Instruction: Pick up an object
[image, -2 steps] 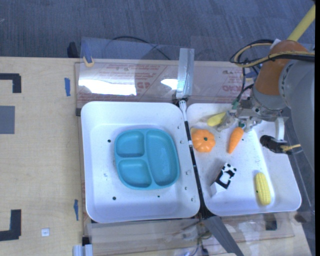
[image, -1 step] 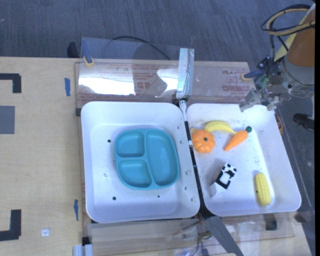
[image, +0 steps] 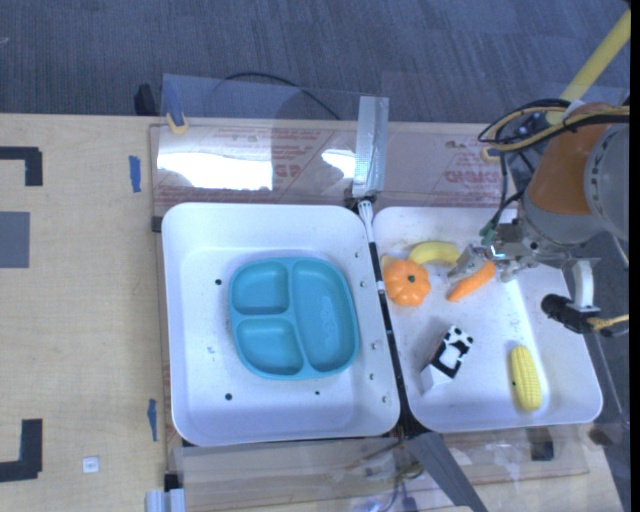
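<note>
Tool (image: 487, 262) low over carrot (image: 470, 283)

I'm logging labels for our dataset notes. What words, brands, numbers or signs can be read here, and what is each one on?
Nothing can be read for certain.
Red print on the clear panel behind the bins: several lines, too blurred and glared over to read.
Red print at its right end: blurred, unreadable.
The black-and-white block shows a pattern, no legible text.

The right bin (image: 560, 405) holds an orange carrot (image: 470, 283), a yellow banana (image: 433, 252), a small pumpkin (image: 406, 283), corn (image: 526, 377) lower right, and a black-and-white toy (image: 450, 352).
</note>
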